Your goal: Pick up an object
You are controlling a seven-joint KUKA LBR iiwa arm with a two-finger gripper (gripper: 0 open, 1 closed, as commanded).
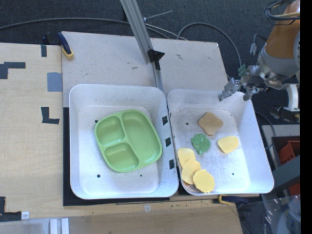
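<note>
Jaws: two dark fingers spread apart above the far right corner of the right bin; nothing sits between them. The gripper [235,92] hangs over the bin's rim, clear of every item.
Arm: grey [278,57], with an orange band above the wrist, entering from the right.
Right bin: white [253,130], shallow, set against the left bin along one long side.
Tan piece: flat, toast-coloured [210,123], in the far half of the right bin, nearest the jaws but well apart from them.
Green piece: small, leafy [200,143], just beside the tan piece on its near side.
Yellow piece: pale, rounded [228,144], to the right of the green piece, not touching it.
Yellow discs: three [195,169], overlapping in a row at the near left corner of the right bin; the topmost disc lies just beside the green piece.
Left bin: white [80,130], holding one item.
Tray: light green [127,140], three compartments, lying at a tilt in the middle of the left bin; all compartments bare.
Desk: pale wood on the left [24,130], with grey and dark tape marks; a lighter board [195,62] lies behind the bins.
Rail: grey metal [136,18], running from the top edge down to the seam between the bins.
Clamp: blue and yellow [65,45], at the far left corner of the board.
Cables: dark [204,28], looping across the floor behind the board.
</note>
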